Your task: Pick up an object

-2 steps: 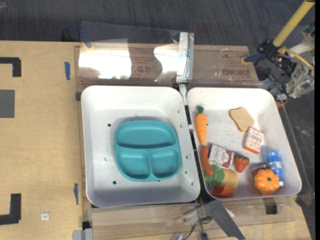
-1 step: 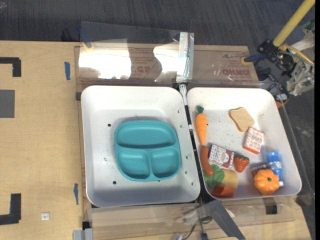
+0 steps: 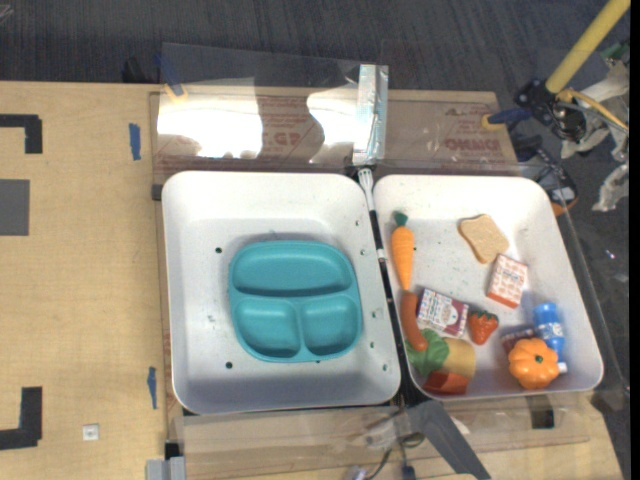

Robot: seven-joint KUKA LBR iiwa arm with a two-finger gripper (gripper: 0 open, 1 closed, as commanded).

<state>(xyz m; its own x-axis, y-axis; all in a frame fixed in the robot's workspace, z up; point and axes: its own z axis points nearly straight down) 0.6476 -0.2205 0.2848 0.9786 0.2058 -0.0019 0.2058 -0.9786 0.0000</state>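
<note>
The right bin point(image 3: 445, 196) holds several toy foods. An orange carrot point(image 3: 402, 255) with a green top lies along its left wall. A bread slice point(image 3: 484, 237) sits toward the back, with a red-and-white carton point(image 3: 507, 280) just in front of it. A second carton point(image 3: 441, 312) lies near the middle, touching a strawberry point(image 3: 483, 325). At the front right an orange pumpkin point(image 3: 533, 362) rests beside a blue bottle point(image 3: 549, 326). A heap of yellow, red and green pieces point(image 3: 446, 360) sits at the front left.
The left bin point(image 3: 195, 218) holds a teal divided plate point(image 3: 295, 300). A shiny clear sheet point(image 3: 265, 123) is taped behind the bins. A yellow pole with clamps and cables point(image 3: 580, 53) stands at the back right. Wooden bench top point(image 3: 70, 268) stretches to the left.
</note>
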